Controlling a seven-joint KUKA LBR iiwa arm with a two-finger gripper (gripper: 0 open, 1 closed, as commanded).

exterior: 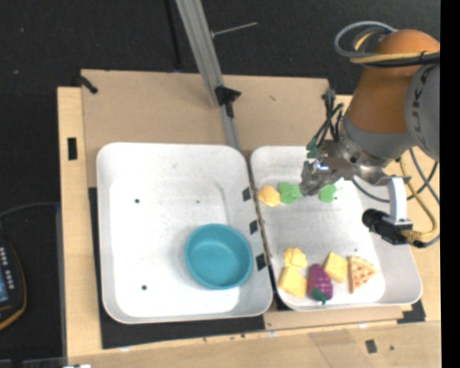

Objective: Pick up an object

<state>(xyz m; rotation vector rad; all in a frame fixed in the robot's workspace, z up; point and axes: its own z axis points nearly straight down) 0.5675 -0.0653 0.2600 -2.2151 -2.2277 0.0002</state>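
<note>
Reaching in from the right of the frame, low over the right bin, upper middle. End effector down among the toys there, fingers too dark and blurred to tell wide or narrow. Just left of it: a green toy, then a yellow-orange toy near the bin's left wall. Another green piece just below the tip. Along the lower edge: yellow blocks, purple grapes, a pizza slice. In the left bin, lower right: a blue bowl.
</note>
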